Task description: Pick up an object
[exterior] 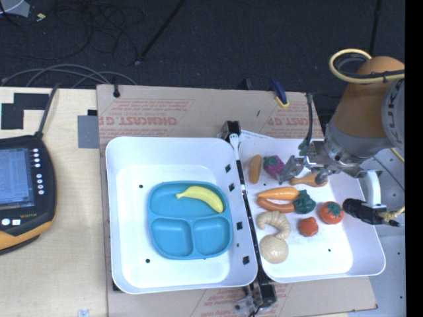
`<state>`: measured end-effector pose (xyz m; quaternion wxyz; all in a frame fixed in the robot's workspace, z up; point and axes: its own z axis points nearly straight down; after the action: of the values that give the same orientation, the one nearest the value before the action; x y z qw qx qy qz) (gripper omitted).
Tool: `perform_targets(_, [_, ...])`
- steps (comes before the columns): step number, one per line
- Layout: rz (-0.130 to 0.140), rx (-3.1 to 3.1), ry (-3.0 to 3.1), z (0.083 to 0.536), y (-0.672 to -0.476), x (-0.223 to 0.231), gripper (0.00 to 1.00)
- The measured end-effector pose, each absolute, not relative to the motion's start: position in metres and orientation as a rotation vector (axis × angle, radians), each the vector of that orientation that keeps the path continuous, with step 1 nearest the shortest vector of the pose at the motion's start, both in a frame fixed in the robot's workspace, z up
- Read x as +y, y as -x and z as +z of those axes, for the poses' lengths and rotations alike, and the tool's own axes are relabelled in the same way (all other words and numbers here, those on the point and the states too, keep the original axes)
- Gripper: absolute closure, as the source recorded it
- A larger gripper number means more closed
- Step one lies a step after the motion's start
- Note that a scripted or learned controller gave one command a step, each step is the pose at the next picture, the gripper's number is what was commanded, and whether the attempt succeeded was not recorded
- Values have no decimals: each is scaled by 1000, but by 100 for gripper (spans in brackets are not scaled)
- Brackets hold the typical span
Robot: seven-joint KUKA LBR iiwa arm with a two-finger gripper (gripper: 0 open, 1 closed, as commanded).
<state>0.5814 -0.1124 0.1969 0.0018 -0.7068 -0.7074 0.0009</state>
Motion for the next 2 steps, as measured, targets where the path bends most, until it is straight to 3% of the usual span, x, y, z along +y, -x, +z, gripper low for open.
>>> perform_targets(1, [6,-2217,2217,82,-547,-111,0])
perform_targets(2, [2,-2211,2227,98,-549,-115,100])
